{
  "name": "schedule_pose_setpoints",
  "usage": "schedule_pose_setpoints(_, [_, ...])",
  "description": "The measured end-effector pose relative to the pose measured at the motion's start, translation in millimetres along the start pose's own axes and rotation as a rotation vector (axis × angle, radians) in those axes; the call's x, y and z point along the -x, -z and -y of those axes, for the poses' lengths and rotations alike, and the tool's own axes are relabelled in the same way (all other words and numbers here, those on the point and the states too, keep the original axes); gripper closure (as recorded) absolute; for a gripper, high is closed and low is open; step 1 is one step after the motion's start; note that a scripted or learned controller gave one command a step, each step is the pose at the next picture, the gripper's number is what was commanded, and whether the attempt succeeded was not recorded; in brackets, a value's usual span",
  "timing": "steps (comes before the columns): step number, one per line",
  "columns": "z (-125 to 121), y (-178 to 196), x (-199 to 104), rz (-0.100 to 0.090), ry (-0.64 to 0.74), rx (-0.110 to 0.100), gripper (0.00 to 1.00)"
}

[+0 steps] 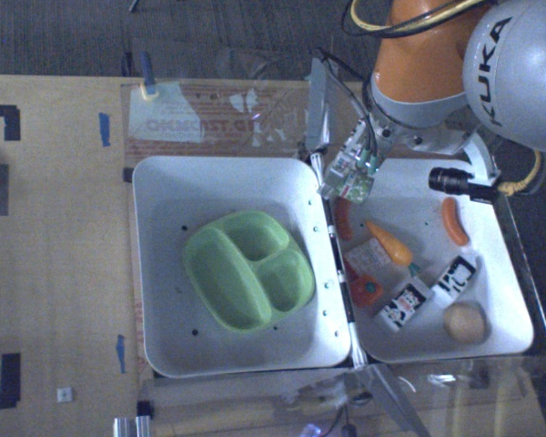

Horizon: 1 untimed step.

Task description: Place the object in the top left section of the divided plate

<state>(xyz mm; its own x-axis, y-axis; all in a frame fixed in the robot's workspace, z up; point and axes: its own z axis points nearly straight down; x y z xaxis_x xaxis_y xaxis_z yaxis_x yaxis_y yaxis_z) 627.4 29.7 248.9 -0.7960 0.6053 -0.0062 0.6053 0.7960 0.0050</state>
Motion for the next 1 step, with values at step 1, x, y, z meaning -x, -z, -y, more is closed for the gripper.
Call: schedule_pose_setpoints(1, [2.8,-3.7,-41.5,-0.005,-0.033,-0.003,1.00])
